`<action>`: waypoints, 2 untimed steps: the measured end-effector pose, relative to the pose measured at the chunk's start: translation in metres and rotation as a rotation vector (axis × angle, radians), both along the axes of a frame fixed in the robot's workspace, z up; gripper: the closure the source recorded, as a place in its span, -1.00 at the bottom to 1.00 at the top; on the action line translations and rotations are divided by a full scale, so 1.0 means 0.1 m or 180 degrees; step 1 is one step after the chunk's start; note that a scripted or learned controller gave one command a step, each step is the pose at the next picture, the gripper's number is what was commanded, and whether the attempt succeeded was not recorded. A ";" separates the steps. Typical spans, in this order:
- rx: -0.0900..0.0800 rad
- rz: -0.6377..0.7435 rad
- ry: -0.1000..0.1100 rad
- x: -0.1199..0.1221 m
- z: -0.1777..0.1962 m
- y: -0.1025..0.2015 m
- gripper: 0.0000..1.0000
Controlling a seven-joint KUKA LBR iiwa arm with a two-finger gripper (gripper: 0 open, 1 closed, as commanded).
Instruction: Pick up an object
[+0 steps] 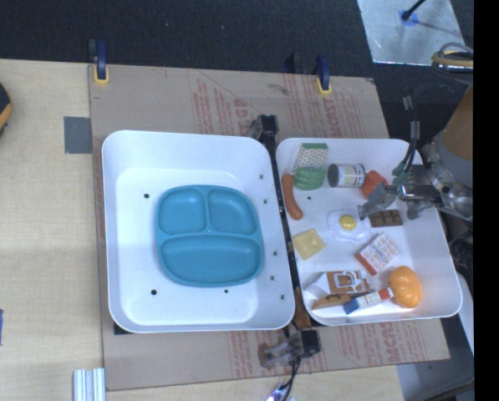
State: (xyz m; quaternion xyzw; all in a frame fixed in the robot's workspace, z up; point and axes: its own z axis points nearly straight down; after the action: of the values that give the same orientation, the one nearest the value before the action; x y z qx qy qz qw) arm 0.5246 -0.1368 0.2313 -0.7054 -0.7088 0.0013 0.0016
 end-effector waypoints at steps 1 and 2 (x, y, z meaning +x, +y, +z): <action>0.0007 -0.0008 0.0026 -0.52 -0.76 -0.24 -1.00; -0.0021 0.0000 -0.0018 -0.41 -1.40 0.02 -1.00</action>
State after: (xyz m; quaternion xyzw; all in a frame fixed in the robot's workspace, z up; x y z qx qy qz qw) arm 0.4838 -0.1347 0.0910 -0.7054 -0.7088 0.0016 -0.0028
